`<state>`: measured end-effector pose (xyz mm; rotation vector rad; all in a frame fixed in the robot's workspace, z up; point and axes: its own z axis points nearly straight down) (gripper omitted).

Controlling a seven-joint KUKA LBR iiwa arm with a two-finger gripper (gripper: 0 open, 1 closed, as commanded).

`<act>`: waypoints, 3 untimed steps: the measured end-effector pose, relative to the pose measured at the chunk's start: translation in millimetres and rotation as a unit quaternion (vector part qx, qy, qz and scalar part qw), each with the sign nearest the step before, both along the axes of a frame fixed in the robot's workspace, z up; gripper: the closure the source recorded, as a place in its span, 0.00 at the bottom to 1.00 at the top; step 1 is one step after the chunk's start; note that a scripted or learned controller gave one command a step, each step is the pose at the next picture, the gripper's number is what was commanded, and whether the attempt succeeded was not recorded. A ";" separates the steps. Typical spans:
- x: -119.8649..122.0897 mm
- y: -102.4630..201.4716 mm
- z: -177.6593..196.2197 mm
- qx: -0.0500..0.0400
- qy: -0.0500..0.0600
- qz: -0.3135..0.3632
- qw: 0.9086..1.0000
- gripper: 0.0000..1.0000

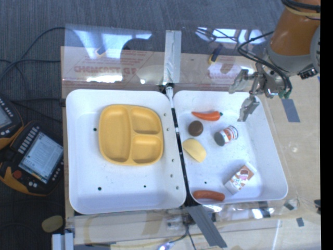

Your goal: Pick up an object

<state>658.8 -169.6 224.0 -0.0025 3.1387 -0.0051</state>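
Your end effector (248,99) hangs open and empty over the right bin's (276,160) far corner. Nearest it lie a chili pepper (206,115) and a small can (226,136). Nothing is grasped; descent, closing and lift all remain.

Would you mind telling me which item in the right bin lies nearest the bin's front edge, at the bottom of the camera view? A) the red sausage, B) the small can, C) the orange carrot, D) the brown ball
A: the red sausage lies along the right bin's bottom edge, below the small carton, while the carrot, brown ball and can sit in the upper half.
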 end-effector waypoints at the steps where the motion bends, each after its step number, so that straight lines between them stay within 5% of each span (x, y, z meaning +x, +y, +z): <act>1: 7.2 -8.8 -128.8 0.000 0.004 -0.120 0.993 0.00; 2: -49.5 -55.8 -134.4 -0.001 -0.004 -0.062 0.998 0.00; 3: -47.2 -56.0 -122.2 -0.004 -0.007 -0.061 0.998 1.00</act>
